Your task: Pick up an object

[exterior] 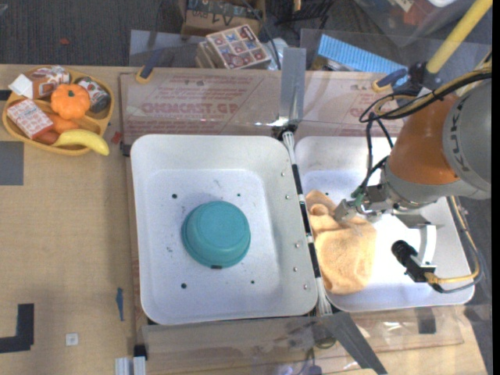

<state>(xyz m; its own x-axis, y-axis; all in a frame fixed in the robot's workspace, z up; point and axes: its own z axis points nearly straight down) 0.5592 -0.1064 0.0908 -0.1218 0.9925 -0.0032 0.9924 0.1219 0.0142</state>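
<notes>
Crumpled orange cloth (344,252) lies in the right white bin (445,287), its long axis running twelve to six. Just at its two o'clock sits the two-finger gripper (349,208), touching its upper edge; whether anything is held, I cannot tell.

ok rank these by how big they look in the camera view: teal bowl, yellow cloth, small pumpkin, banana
1. yellow cloth in the right bin, largest, though the teal bowl comes close
2. teal bowl, upside down in the left bin
3. banana and small pumpkin on the far tray look much alike, so I won't rank them
</notes>
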